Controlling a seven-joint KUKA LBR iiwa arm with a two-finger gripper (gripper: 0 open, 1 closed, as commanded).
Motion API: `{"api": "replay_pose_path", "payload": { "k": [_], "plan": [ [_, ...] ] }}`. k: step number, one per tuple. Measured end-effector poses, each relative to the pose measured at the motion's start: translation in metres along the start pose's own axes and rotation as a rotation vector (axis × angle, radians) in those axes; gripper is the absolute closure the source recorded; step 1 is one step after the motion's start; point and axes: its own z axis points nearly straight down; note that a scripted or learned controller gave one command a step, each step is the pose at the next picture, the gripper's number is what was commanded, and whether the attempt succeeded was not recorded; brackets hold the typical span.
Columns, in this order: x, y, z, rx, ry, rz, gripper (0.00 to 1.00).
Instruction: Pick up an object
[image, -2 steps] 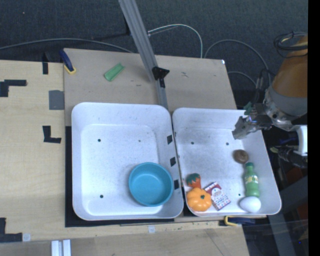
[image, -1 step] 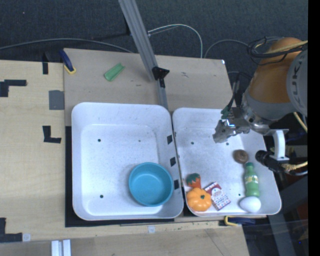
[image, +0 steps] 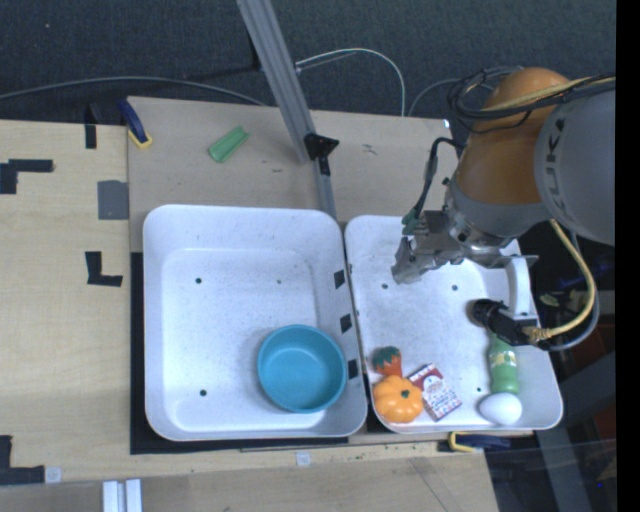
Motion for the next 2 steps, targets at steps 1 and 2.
{"api": "replay_pose_path", "payload": {
  "k": [1,2],
  "plan": [
    [0.064,-0.001,0.003,0.001,-0.001,0.0,1.0],
    [0.126,-0.004,0.014,0.003,-0.001,0.0,1.0]
  ]
}}
